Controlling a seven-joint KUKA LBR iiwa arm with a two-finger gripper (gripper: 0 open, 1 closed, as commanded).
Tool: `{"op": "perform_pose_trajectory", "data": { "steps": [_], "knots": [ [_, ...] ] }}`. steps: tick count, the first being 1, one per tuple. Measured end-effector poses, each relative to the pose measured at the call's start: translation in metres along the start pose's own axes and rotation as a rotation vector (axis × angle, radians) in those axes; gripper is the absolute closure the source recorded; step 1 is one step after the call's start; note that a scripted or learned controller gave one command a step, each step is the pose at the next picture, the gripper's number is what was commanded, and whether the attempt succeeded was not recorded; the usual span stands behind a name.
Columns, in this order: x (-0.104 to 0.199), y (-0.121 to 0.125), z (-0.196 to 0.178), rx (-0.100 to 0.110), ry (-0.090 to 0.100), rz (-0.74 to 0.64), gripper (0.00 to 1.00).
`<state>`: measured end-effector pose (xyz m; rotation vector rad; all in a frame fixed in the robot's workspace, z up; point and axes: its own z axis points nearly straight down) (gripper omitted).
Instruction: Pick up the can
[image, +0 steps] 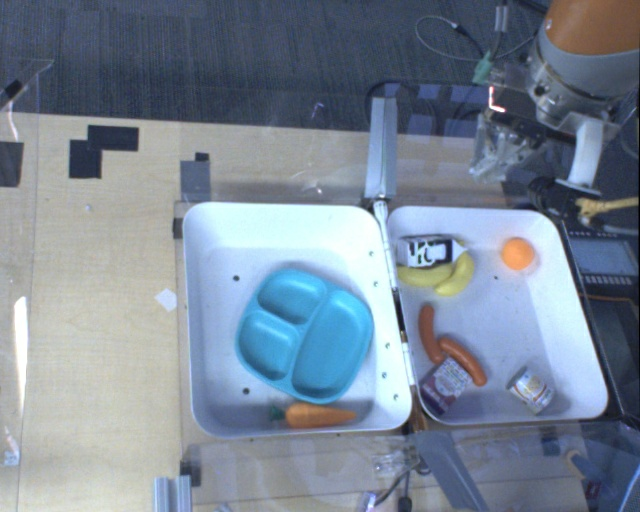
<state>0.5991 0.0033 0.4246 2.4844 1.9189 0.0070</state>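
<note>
can (530, 389) lower right of frame, pincer (497, 150) up top, grip state unclear; drop straight down, dodge sausages (452, 349).

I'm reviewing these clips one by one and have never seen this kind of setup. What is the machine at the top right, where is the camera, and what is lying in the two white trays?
The camera is fixed above a wooden bench and looks down at a slant. The grey and orange machine at the top right is a robot arm; its gripper hangs beyond the far edge of the right bin, and nothing can be seen held in it. It is too blurred to tell how the jaws stand.

The left bin holds a blue divided plate and a carrot near its front wall.

The right bin holds a banana with a black and white box against it, an orange ball, two sausages, a dark pouch, and the can lying in the front right corner. The can is what it should pick up.
</note>
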Motion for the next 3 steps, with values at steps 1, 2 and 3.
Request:
{"op": "perform_pose_trajectory", "data": {
  "steps": [1,2,3],
  "knots": [
    [0.0,0.0,0.0,0.0,0.0,0.0,0.0],
    [0.0,0.0,0.0,0.0,0.0,0.0,0.0],
    [-0.063,0.061,-0.011,-0.001,-0.001,0.154,0.0]
  ]
}}
